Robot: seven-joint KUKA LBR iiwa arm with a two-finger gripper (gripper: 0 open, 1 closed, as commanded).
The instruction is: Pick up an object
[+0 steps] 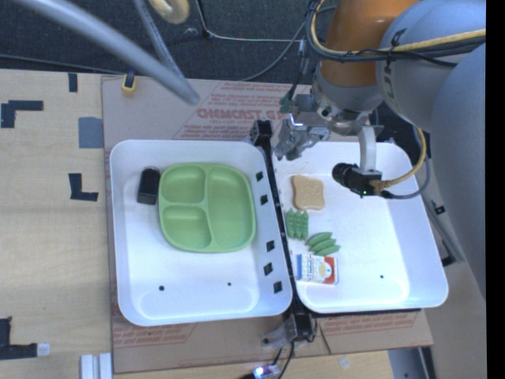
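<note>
the desk (47, 212) is pale wood with a brown cardboard sheet (229, 105) under two shallow white bins set side by side, touching along their inner walls. the left bin (126, 275) carries a green divided plate (207, 208) with a small black block (148, 185) just beside its left edge. the right bin (394, 251) is where the pickable things lie: a slice of toast (308, 193) near the top left, a small green leafy piece (297, 224) just below it, pea pods (322, 243) below that, and a small carton (316, 269) nearest the front.

the arm (371, 30) reaches in from the right, and the tool (293, 140) hangs over the upper left corner of the right bin, close to the dividing wall and just above the toast. whether it is open or closed i cannot tell from here, and nothing is visibly in it.

all four items look like light toy food. the toast looks flat and stiff, best taken across its narrow width. the carton looks boxy and rigid, likely the easiest hold, across its short sides. the pods and the leafy piece are low and thin, so likely to slip out. the bin floor looks smooth and slick, so things may slide when nudged. room is tight near the dividing wall, freer toward the bin's middle.
</note>
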